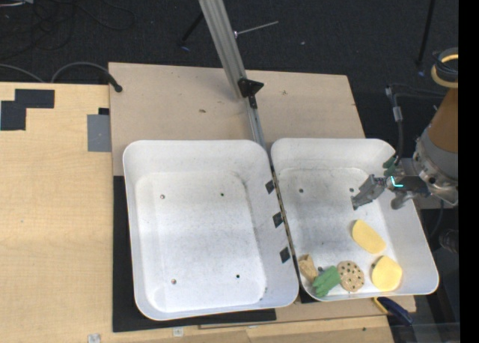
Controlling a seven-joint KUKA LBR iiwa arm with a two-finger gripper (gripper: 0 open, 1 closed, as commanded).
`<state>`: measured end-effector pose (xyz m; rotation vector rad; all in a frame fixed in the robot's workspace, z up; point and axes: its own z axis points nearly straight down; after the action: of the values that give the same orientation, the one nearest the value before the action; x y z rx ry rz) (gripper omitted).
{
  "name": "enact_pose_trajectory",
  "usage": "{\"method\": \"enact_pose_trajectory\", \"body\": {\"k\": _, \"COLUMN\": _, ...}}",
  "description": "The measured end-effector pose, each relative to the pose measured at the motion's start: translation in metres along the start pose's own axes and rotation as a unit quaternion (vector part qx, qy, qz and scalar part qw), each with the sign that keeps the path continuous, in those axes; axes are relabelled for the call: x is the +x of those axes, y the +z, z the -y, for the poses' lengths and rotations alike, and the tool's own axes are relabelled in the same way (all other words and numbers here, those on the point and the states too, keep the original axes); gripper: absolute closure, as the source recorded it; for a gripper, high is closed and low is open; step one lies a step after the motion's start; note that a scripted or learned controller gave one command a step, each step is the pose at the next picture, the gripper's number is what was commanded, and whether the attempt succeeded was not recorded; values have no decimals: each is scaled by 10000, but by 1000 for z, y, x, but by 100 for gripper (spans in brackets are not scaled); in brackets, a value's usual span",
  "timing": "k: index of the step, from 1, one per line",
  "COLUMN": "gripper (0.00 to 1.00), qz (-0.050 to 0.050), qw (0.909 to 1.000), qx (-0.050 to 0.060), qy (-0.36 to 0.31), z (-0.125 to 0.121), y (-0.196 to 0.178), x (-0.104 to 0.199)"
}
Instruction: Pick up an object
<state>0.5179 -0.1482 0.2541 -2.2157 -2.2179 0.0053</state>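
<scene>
So far nothing is lifted: gripper (381,193), jaws spread and holding nothing, hovers at 3 o'clock over the right bin (329,153), while 2 yellow pieces (369,237), a cookie (349,275) and a green item (326,281) lie toward its 5 o'clock corner.

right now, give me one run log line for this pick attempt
phase: approach | gripper: above right bin, holding nothing | nearest: yellow piece | also in bin: second yellow piece, cookie, green item
</scene>
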Motion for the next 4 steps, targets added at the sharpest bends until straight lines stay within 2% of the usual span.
{"method": "enact_pose_trajectory", "body": {"k": 1, "gripper": 0, "qz": 5, "qw": 10000, "qx": -19, "qy": 17, "z": 0, "y": -2, "x": -1}}
{"method": "enact_pose_trajectory", "body": {"k": 4, "gripper": 0, "qz": -2, "qw": 10000, "qx": 8, "qy": 18, "z": -17, "y": 145, "x": 2}}
